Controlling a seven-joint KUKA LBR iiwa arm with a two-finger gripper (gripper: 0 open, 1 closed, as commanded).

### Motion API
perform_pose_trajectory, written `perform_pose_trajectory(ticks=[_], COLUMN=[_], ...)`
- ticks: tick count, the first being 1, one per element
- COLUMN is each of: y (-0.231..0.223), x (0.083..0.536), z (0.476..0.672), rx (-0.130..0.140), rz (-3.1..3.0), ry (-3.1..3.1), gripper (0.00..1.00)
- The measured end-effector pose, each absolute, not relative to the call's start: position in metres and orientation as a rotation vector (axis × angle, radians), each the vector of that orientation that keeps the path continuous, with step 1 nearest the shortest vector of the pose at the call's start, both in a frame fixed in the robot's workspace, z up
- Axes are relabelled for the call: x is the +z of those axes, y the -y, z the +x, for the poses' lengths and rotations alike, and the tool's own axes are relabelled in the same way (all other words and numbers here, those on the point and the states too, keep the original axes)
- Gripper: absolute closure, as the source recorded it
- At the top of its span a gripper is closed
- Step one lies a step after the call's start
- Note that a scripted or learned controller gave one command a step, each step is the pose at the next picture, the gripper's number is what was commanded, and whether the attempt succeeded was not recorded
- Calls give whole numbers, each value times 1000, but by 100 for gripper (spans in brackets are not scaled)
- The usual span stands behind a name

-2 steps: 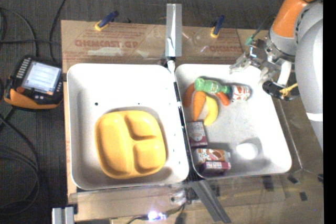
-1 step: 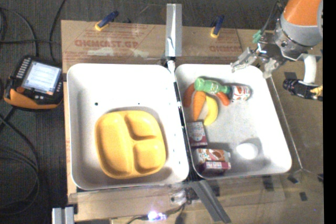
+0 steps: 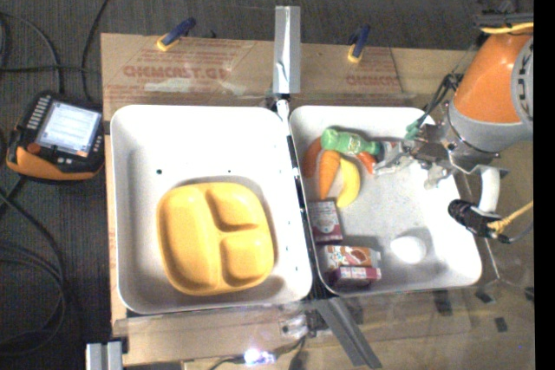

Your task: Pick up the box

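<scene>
A small maroon box [image 3: 327, 219] lies at the left side of the right bin [image 3: 451, 269]. A second red-brown box [image 3: 349, 264] lies just in front of it, at the bin's front left corner. My gripper [image 3: 392, 159] hangs over the upper middle of the right bin, pointing left. It is close to the red-capped end of a green bottle [image 3: 347, 140], well behind and to the right of both boxes. Nothing shows between its fingers.
An orange carrot-like toy [image 3: 323, 171] and a yellow piece [image 3: 349, 183] lie beside the bottle, just behind the maroon box. A white round object [image 3: 408, 249] rests at the front right. The left bin [image 3: 130, 186] holds a yellow divided plate [image 3: 217, 234].
</scene>
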State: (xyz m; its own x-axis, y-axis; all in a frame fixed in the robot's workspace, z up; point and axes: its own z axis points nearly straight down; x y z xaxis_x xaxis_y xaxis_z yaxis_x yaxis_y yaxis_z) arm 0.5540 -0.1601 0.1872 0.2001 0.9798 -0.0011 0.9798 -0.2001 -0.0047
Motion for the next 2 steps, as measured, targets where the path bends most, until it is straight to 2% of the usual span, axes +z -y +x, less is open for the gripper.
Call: perform_pose_trajectory(ticks=[1,2], y=[182,195], x=[138,90], z=[505,487], rx=[3,-7], rz=[-2217,-2116], ry=[2222,2333], gripper=[0,0])
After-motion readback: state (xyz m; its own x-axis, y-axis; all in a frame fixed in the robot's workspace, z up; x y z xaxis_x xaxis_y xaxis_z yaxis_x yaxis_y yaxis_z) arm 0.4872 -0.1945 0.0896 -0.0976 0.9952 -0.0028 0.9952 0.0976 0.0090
